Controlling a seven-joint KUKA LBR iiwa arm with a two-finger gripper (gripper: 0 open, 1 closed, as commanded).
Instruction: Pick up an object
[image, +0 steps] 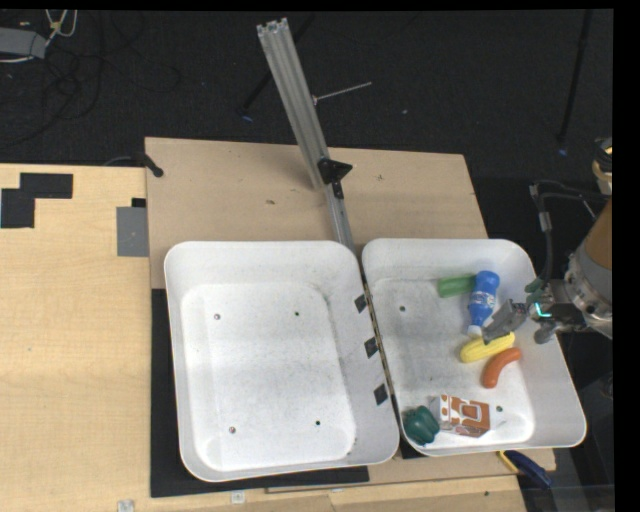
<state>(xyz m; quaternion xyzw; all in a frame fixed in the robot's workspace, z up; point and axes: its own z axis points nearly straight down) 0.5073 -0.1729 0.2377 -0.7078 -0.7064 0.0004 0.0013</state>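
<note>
Tabletop (410, 195): pale brown board under both bins, its far corners showing past them.
Left bin (262, 360): shallow, white, rounded corners, a few small dark dots on its floor.
Right bin (420, 315): shallow, white, set just beside the left bin, the rims touching along the middle.
Clips (366, 345): small black pieces spaced along the seam between the two rims.
Metal rail (300, 120): grey extrusion slanting from the top of the view down to the bins' far junction, with a black bracket near its lower part.
Light wood surface (70, 340): to the left, carrying black and grey rectangular patches.
Cables (40, 45): lying on the dark floor, upper left.
</note>
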